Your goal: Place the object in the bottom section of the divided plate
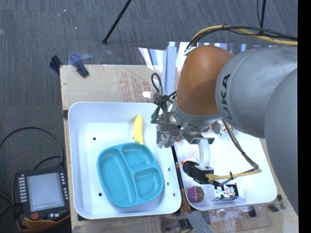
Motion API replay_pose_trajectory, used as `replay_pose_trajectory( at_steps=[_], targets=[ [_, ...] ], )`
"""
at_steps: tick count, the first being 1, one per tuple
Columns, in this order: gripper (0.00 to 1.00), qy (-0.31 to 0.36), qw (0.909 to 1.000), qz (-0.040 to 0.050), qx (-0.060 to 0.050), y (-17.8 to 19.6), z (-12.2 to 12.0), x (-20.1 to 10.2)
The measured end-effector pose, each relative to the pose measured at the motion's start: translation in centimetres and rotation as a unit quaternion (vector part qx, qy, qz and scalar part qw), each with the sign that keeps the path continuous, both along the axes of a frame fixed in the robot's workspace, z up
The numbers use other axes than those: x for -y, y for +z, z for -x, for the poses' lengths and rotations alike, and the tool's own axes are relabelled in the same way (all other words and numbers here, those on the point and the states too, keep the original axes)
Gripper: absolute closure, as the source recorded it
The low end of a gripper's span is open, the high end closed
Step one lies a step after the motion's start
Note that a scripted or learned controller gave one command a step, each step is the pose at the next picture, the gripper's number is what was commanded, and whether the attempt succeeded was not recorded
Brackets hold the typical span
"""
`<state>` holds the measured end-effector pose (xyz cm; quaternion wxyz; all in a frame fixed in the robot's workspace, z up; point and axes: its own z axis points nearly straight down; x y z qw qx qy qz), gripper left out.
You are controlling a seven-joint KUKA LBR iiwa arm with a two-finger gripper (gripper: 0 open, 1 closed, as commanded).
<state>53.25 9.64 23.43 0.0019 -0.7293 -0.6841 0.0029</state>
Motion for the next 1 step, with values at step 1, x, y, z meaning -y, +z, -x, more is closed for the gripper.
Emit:
replay_pose_trajectory(
  at_steps=[1],
  targets=[
    [1.00,0.029,0.9996,0.0005,-0.001,-3.54,5.00,-6.63]
  ],
)
